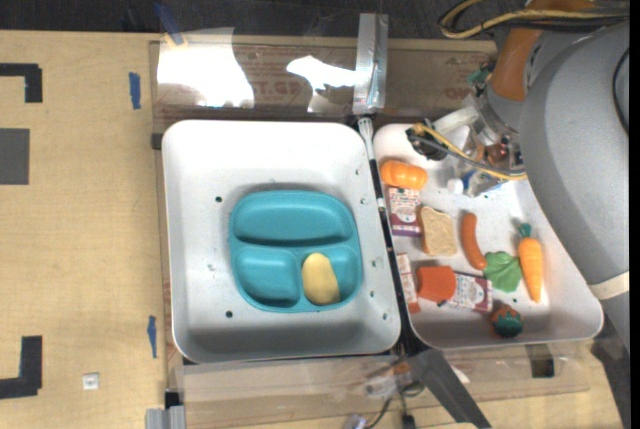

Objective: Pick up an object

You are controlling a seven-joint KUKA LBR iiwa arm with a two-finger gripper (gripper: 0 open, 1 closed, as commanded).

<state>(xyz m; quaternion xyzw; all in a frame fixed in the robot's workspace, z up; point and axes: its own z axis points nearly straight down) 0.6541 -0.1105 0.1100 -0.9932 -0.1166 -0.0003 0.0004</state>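
Gripper (462, 167) hangs upper right of frame, over top corner of rt-hand shallow white bin (572, 309); can't tell its grip state. Orange rounded plastic toy (403, 174) lies just lower-left of it.

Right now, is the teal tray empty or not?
Not empty: the teal tray holds a yellow lump in its lower-right compartment.

Glossy white plastic bins (200, 157), matt teal plastic tray (290, 217), wooden bench (70, 217).
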